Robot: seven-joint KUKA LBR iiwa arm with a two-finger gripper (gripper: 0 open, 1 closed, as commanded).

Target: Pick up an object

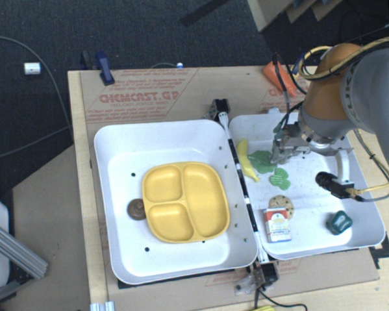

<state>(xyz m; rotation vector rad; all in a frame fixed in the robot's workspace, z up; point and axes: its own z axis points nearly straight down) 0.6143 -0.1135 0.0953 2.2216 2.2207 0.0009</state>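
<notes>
My gripper hangs low in the right bin, at its back left part. It sits right over a flat green piece, and whether it touches that piece is unclear. A yellow banana lies just left of it against the bin's wall. A second green piece lies a little nearer the front. Further forward are a round cookie, a red and white box and a teal object.
The left bin holds a yellow divided plate with a brown disc at its left side. A black part with a cable hangs over the right bin's right half. An orange item lies behind the bins.
</notes>
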